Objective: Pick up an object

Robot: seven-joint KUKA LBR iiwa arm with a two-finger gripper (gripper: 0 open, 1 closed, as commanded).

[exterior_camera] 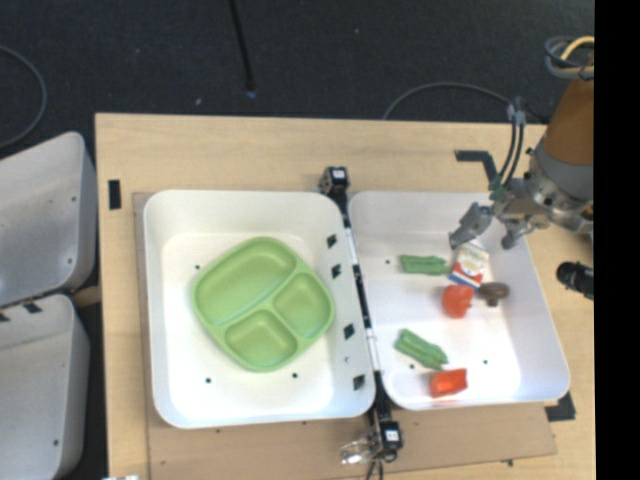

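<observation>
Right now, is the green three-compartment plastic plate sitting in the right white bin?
No, the green three-compartment plastic plate lies in the left white bin, while the right white bin holds small green and red items.

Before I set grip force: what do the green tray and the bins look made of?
Green tray: looks like moulded plastic, one even matte colour, with rounded compartments. Left bin and right bin: probably thin formed plastic, smooth white with soft rounded rims and a slight sheen; painted metal can't be ruled out.
</observation>
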